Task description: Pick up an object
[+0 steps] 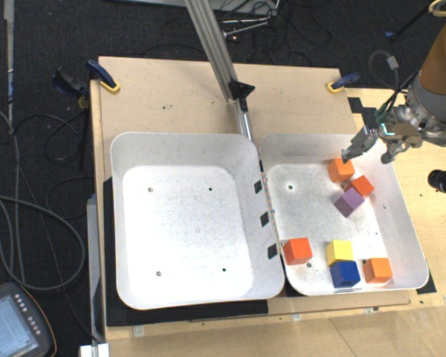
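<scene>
The right bin [312, 151] holds several small cubes. An orange cube [340, 169], a red-orange cube [363, 186] and a purple cube [349, 202] cluster near its far right side. Along the near side lie another orange cube [297, 250], a yellow cube [340, 251], a blue cube [346, 274] and one more orange cube [377, 270]. My gripper [373, 152] hovers over the bin's far right corner, just above and right of the first orange cube. It is open, with its fingers spread and nothing between them.
The left bin [123, 199] sits beside the right one, with a raised divider edge [264, 199] between them. A slanted metal pole [212, 36] rises from the bench's back. Clamps [102, 75] grip the board's far corners.
</scene>
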Motion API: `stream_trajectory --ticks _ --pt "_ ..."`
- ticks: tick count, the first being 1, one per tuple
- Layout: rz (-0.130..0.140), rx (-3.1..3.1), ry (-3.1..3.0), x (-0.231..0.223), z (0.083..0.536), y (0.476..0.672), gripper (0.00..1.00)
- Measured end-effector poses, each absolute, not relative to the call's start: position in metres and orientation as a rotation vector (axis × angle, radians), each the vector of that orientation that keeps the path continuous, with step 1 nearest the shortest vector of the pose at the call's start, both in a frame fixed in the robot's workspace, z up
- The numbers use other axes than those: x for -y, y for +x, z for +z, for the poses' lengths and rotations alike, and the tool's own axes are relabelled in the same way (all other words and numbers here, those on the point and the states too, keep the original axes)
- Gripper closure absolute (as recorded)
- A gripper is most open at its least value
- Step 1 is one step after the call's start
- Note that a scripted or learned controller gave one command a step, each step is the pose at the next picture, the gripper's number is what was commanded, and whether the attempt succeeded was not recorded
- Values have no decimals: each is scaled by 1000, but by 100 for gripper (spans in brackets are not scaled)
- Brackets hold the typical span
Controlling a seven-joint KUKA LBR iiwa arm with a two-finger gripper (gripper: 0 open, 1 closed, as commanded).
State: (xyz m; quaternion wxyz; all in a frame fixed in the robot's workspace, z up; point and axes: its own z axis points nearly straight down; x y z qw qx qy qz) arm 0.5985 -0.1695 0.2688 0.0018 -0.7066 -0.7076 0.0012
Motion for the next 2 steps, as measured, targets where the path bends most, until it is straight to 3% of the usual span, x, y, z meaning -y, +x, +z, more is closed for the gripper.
stream_trajectory --ticks 1,2 --pt "-1 2224 -2219 169 271 599 0" --pt "6 2217 -2219 173 208 598 0"
